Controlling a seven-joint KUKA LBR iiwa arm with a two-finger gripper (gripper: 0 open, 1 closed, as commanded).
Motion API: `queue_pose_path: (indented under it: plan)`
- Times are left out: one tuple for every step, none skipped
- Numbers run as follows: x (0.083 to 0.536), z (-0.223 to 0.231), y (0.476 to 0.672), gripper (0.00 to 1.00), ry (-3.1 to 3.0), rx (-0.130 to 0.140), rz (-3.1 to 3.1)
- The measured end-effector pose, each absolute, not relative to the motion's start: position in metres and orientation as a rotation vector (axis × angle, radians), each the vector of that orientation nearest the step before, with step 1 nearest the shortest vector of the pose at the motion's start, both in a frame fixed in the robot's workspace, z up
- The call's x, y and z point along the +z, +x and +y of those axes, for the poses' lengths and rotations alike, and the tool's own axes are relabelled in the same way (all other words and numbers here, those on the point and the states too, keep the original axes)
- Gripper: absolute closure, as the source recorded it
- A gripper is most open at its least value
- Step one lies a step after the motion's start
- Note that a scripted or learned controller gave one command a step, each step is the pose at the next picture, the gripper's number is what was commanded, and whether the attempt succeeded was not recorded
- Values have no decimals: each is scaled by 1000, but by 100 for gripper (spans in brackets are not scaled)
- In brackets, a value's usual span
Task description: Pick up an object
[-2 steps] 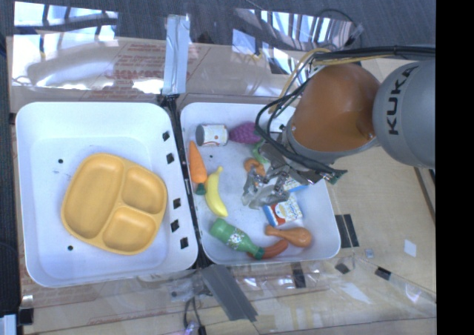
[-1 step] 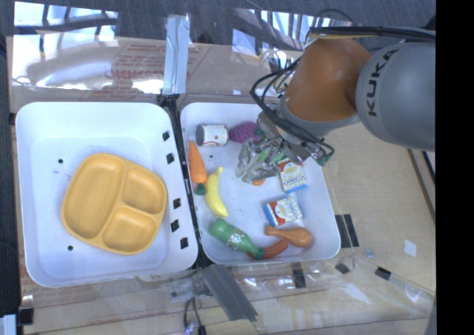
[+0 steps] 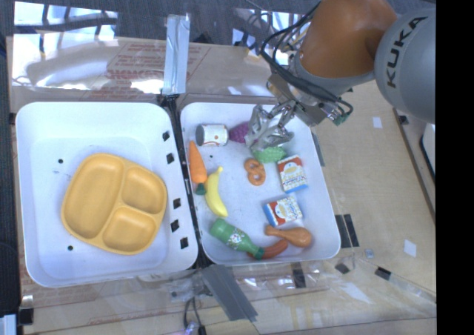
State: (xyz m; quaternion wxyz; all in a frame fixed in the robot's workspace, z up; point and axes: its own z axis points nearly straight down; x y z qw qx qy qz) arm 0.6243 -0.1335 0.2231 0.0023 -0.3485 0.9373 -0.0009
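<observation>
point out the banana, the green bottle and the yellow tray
banana (image 3: 215,193), camera view, middle of its curve
green bottle (image 3: 230,236), camera view, on its body
yellow tray (image 3: 90,191), camera view, floor of its large compartment

Yellow tray (image 3: 112,203) (white bins (image 3: 44,122)) — orange carrot (image 3: 197,164).

Mostly smooth plastic toys in two glossy white bins.

We see the left bin (image 3: 33,178) and right bin (image 3: 326,215) as smooth white plastic with a soft sheen, and the yellow divided tray (image 3: 112,202) as matt plastic. The banana (image 3: 215,193), carrot (image 3: 197,164), green bottle (image 3: 235,238) and drumstick (image 3: 291,235) look like smooth, slightly shiny moulded plastic. The two small cartons (image 3: 292,174) look like printed card or plastic; we cannot tell which. The tool (image 3: 268,132) looks like bare grey metal, the arm's orange band (image 3: 341,33) like glossy smooth plastic. The worktop (image 3: 378,178) looks like matt, pale wood.
</observation>
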Motion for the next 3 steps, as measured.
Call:
queue_pose_path:
  plan:
    - [238,-108,556,100,-773,2,3047]
    - [266,-109,591,100,-408,-1,3114]
    - [214,-151,554,100,-701,3,3066]
